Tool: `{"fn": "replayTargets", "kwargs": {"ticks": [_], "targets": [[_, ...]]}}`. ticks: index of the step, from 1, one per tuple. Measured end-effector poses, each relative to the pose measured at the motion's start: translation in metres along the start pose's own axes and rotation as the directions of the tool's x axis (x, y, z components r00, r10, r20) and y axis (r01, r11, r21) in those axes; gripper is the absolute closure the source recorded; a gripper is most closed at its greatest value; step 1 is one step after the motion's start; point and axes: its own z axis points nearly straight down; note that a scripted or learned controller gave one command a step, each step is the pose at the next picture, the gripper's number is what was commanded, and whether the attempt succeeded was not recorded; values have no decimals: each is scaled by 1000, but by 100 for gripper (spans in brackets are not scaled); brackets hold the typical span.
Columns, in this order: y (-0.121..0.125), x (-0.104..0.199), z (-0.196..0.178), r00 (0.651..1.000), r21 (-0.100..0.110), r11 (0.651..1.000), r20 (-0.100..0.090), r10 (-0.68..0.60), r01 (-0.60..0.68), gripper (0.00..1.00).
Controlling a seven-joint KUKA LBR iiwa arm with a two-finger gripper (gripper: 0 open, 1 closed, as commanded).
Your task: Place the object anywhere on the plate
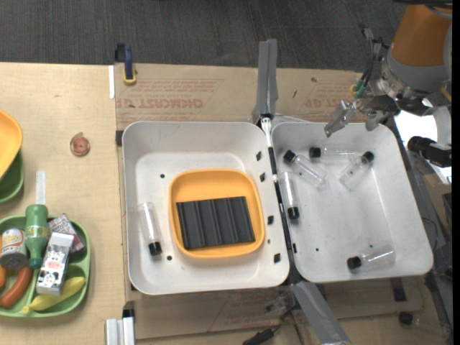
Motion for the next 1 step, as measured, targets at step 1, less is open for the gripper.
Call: {"fn": "replayTargets", "kwargs": {"ticks": [1], "targets": [[0, 0, -8, 1000, 0, 1000, 2, -2, 2, 100]]}}
